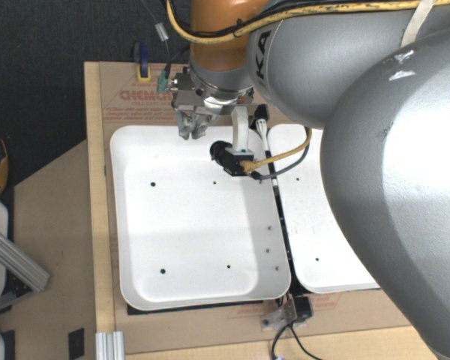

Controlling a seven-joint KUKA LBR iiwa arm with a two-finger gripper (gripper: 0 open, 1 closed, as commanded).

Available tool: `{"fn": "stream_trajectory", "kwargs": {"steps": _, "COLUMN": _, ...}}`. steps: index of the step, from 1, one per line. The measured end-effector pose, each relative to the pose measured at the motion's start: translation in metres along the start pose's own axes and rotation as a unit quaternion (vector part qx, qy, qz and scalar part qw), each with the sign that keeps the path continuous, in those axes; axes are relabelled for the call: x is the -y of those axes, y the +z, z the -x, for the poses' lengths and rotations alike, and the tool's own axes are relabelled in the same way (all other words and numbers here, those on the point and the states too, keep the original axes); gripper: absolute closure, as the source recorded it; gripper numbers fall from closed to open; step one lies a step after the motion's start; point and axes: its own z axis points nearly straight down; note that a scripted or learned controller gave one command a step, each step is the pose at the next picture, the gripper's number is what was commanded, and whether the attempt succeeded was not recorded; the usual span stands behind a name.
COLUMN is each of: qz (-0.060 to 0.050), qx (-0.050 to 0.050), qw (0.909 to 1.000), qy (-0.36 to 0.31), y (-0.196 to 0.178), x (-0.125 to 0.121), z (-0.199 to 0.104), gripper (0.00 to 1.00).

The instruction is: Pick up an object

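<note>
- What is to be picked up: I cannot tell where it lies; the view does not let me single out any loose thing in either bin or at the tool.
- The gripper (190,132) hangs over the far edge of the left bin (187,231), just inside its far rim and toward the middle of that rim. Whether it is open or closed cannot be made out from this angle.
- Above the gripper sits the orange band (225,6), and from there the thick grey arm (375,126) runs off to the right, covering the far and right parts of the right bin (315,223).
- The left bin's white floor carries a few small dark dots (153,184), well apart from one another: two toward the far side and two toward the near side. Its near half lies in soft shadow.
- The two bins stand side by side, with a narrow dark strip (282,216) between their adjoining walls.
- Both bins rest on a brown board (100,163) that bears red lettering (146,94) along its far edge, partly hidden by the tool.
- A blue and yellow clamp (142,62) grips the board's far edge, left of the gripper.
- At the board's near edge, below the gap between the bins, a small black plug (298,307) with a dark cable is fixed.
- A silver aluminium profile (19,259) lies at a slant at the lower left, off the board.
</note>
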Motion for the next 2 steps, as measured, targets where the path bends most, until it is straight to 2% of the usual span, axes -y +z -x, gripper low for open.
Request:
{"fn": "stream_trajectory", "kwargs": {"steps": 1, "qz": 0.009, "qx": 0.001, "qw": 0.9999, "qy": 0.006, "y": -0.067, "x": -0.004, "z": 0.041, "gripper": 1.0}}
{"fn": "stream_trajectory", "kwargs": {"steps": 2, "qz": 0.004, "qx": 0.001, "qw": 1.0, "qy": 0.003, "y": -0.021, "x": -0.029, "z": 0.014, "gripper": 1.0}}
